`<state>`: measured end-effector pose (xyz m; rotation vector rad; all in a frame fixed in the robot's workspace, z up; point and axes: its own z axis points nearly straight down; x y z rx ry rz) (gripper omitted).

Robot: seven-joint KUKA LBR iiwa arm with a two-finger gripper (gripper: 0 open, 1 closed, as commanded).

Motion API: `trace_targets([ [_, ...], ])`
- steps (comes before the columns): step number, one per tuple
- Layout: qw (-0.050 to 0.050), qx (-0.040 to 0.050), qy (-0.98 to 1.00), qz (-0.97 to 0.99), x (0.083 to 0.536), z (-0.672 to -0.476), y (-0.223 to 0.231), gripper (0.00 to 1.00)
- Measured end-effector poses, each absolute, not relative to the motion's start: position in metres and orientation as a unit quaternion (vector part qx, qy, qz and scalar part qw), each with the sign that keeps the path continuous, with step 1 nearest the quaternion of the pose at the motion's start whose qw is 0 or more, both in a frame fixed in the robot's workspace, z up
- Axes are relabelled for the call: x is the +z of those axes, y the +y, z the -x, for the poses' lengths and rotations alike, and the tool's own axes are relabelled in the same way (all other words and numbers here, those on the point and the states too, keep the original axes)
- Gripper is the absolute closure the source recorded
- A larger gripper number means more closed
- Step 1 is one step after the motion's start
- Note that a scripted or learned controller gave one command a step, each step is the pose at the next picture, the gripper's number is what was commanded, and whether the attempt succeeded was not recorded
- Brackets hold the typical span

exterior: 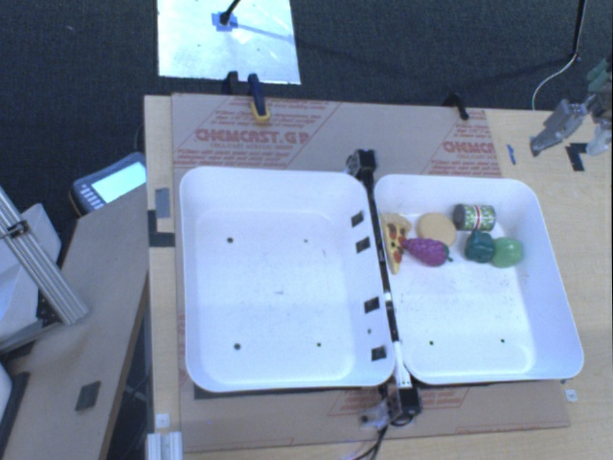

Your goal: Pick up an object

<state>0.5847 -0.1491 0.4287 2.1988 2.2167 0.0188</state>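
The right bin (479, 338) holds several toy foods along its far side: a pizza slice (394, 239), a purple eggplant (427, 251), a tan round piece (437, 226), a small green can with a red label (474, 218), a dark green piece (479, 247) and a light green piece (509, 252). My gripper (573, 142) hangs at the far right, beyond the right bin's back corner and over the bench. Its fingers stand apart, open, with nothing between them.
The left bin (278, 286) sits beside the right one, with a black-clipped divider (374, 257) between them. Both rest on a cardboard sheet (316, 132). A yellow clamp (259, 103) grips its back edge. A shiny plate (228, 27) lies beyond it.
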Motion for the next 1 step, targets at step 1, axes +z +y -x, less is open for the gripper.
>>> trace_targets([
  [1,0.004,0.0056,0.713,-0.701,0.5084,-0.6066,-0.0373,0.00],
])
